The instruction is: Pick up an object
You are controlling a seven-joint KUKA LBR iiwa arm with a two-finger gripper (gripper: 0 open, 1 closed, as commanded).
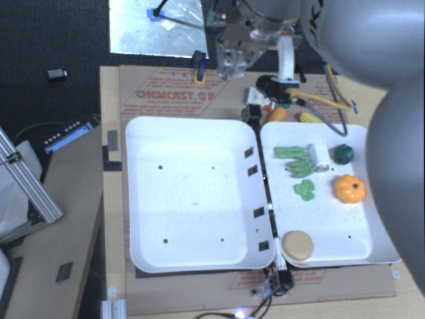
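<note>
Two white bins are seen side by side: the left bin (192, 191) and the right bin (332, 244). In the right bin several objects are laid out: an orange pumpkin (349, 188) near the right wall, a dark green round piece (342, 154) just above it, a tan disc (297, 244) in the near left corner, a small green leafy piece (305, 190) mid-bin, and a pale green ridged item (296, 159) beside a small white block (319, 156). The gripper (234, 58) is seen high above the far edge of the bench, well apart from all objects; nothing is seen between its fingers, and their spread cannot be told, as it is blurred. The right bin's far right side is hidden by the grey arm (378, 45).
</note>
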